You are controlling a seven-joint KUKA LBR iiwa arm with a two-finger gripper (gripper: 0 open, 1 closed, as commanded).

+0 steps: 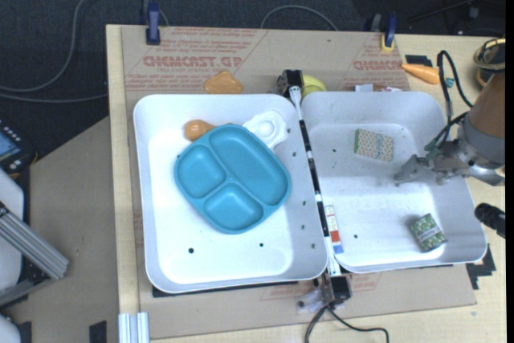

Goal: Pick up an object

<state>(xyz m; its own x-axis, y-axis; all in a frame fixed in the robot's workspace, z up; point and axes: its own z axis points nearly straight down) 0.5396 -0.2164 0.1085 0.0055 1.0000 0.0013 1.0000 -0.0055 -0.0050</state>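
Broadly, two shallow white plastic bins sit side by side on a bench topped with printed brown cardboard (241, 52). Left bin (161, 197): a glossy blue divided plate (231, 177) with three rounded wells, a small white moulded piece (267, 127) touching its upper edge, and a round orange lump (196, 128) beside it. Right bin (377, 205): a flat patterned square packet (374, 144) near the top and a small green patterned block (426, 230) lower right. Grey metal gripper (409, 173) hangs between them, fingers spread, gripping nothing.
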